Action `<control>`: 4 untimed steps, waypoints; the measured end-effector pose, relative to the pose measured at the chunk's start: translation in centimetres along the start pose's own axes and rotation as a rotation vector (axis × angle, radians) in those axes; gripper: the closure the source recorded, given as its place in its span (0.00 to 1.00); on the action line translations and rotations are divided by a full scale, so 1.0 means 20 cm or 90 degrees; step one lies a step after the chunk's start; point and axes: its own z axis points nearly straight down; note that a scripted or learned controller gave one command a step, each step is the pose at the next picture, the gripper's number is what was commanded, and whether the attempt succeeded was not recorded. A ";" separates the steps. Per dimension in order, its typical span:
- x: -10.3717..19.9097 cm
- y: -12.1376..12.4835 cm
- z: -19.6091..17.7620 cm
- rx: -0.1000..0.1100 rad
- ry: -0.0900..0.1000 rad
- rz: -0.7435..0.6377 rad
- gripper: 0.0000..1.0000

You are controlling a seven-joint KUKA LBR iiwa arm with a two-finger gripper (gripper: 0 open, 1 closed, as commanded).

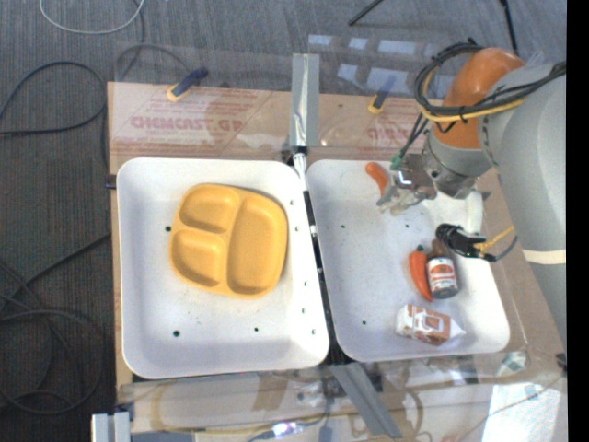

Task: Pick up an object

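My gripper (398, 195) hangs over the back part of the right bin (368, 274), close above its floor. A small orange carrot-like piece (375, 174) lies just left of and behind it, touching or nearly touching the gripper's side; I cannot tell which. Toward the bin's front right, a second orange piece (419, 274) lies against a small dark jar with a red label (443, 277). A brown and white packet (428, 325) rests in the front right corner.
The left bin (147, 320) bears a yellow divided tray (230, 238) near its middle. A metal divider (301, 118) runs between the bins at the back. Bare white floor spans the right bin's left half.
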 end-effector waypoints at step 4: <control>-0.24 -0.63 0.08 -0.008 0.001 0.053 1.00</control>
